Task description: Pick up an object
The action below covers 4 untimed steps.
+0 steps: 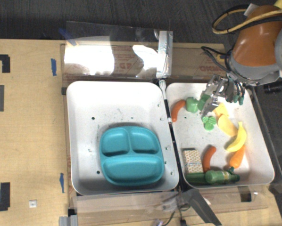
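The worktop (28, 126) spreads far to the left of my claw, carrying 2 white bins side by side. The left bin (84, 102) sits well away from my claw and holds only a teal divided tray (130, 155), which I judge too broad to grip. The right bin (261, 166) lies directly under my claw, and every small thing is gathered there, so that is probably why I am working on this side.

My arm (256, 44) comes in from the upper right, orange band above the wrist, bent down steeply so the claw (212, 106) points into the bin's upper part. I cannot tell whether my claw is released or clenched; its tips blur against what lies beneath.

Below and to the right of my claw lie yellow bananas (235, 135). Far below, along the near wall, lies a green bottle (214, 176), with a small box (192, 160) and a carrot (236, 158) close by. Left of my claw lies an orange pepper (177, 109). Touching or just beside my tips are 2 green pieces (208, 122), my likeliest pick.
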Each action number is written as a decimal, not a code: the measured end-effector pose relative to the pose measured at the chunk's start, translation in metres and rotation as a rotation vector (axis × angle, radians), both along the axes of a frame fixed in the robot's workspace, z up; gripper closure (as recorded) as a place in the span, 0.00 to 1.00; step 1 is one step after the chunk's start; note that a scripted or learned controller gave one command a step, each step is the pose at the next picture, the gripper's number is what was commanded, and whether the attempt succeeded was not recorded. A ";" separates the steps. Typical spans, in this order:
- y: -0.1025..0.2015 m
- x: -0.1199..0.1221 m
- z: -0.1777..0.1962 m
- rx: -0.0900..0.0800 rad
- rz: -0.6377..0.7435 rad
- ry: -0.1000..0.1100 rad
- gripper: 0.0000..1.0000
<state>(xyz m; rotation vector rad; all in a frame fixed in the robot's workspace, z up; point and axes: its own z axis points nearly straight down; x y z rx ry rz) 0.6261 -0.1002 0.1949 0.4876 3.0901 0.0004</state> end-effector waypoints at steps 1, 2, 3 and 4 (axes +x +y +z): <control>0.044 0.011 0.041 0.003 -0.090 0.002 1.00; 0.035 0.006 0.097 0.001 -0.044 0.000 1.00; 0.036 0.007 0.106 -0.001 -0.042 -0.004 1.00; 0.031 0.023 0.100 0.000 0.036 0.005 1.00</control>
